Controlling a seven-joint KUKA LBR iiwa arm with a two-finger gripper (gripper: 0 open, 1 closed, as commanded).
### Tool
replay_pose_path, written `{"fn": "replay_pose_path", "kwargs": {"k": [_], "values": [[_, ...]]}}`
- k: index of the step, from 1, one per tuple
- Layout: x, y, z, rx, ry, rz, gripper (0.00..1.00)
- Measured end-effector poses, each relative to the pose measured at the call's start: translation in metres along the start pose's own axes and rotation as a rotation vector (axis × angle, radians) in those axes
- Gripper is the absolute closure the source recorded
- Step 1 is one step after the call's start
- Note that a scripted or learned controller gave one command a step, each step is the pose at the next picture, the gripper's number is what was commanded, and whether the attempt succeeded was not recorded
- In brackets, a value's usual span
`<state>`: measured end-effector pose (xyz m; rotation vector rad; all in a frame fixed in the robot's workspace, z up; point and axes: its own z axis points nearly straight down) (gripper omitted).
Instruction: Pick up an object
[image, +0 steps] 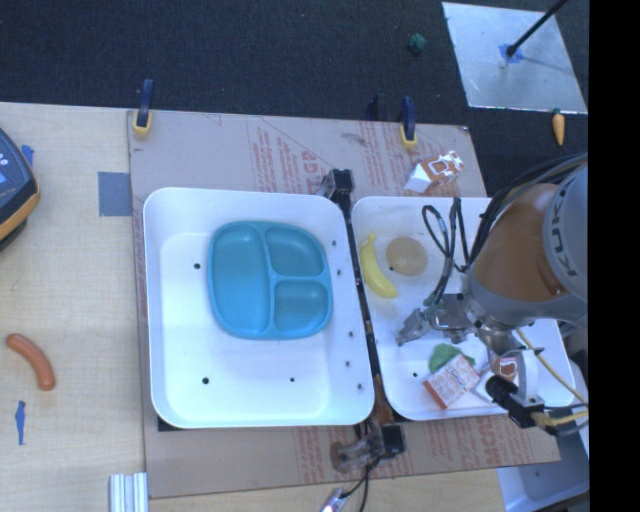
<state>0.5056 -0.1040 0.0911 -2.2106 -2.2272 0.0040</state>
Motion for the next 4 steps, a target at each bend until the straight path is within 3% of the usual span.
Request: {"fn": "replay_pose_path", "kwargs": {"k": [1, 2, 3, 4], "values": [[-0.037, -0.030, 0.000, -0.001, 0.000, 0.005, 0.00], [-0.038, -0.030, -0.010, 0.001, 0.000, 0.001, 1.00], [0.019, 0.017, -0.121, -0.004, 0.000, 0.003, 1.00], [0.018, 0.017, -0.121, -0.002, 0.000, 0.003, 0.00]]}}
